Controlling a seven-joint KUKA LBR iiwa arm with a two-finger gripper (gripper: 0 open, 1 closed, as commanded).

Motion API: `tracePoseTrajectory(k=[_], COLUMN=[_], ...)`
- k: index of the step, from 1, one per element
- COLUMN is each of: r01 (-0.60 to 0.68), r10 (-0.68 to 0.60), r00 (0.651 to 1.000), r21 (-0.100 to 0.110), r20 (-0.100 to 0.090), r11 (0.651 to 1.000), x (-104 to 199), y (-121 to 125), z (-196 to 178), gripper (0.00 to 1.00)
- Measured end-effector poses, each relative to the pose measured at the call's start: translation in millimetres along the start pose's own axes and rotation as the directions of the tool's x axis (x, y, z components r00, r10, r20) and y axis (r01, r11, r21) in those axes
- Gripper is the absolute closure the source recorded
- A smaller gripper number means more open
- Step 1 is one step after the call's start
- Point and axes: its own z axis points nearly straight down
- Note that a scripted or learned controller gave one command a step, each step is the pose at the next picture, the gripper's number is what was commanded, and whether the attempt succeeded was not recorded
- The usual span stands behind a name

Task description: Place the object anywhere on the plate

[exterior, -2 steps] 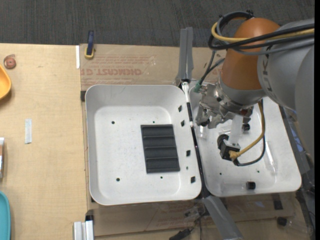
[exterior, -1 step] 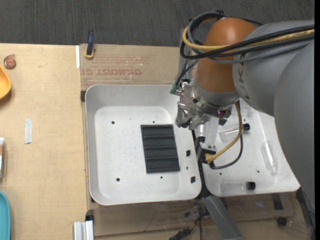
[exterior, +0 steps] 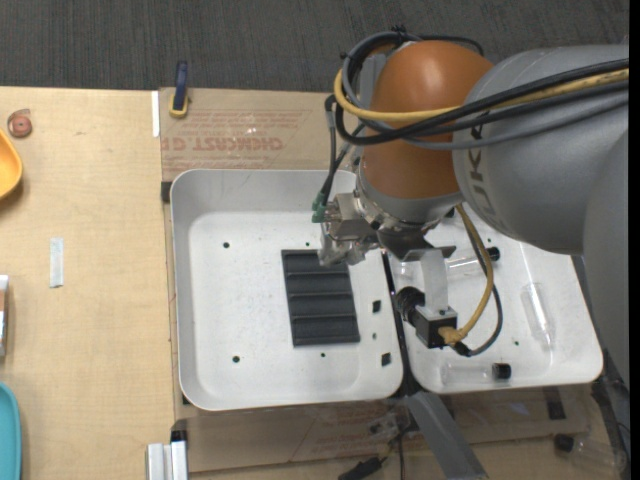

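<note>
Gripper (exterior: 338, 245) over far right corner of black plate (exterior: 320, 298) in left bin (exterior: 200, 268); finger state can't tell. Risk: unconfirmed grasp, object may miss plate.

Bore two white bins (exterior: 200, 368) side by side on the bench (exterior: 90, 218), left bin under the fingers (exterior: 338, 248); also an orange dish (exterior: 6, 173) far left of them.

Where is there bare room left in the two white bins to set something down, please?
The left bin is bare along its left wall and front rim, around the black ribbed plate. It is crowded at the plate's upper right corner, where the pincer hangs. The arm overhangs much of the right bin.
</note>
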Motion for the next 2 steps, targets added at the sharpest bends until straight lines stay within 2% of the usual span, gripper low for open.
tracePoseTrajectory(k=[1, 2], r01=[0.450, 0.449], r10=[-0.450, -0.449], r00=[0.893, 0.894], r21=[-0.002, -0.002], r20=[0.001, 0.001], r11=[0.893, 0.894], x=[40.0, 39.8], y=[0.8, 0.8], z=[-37.8, -37.9], gripper=[1.00, 0.00])
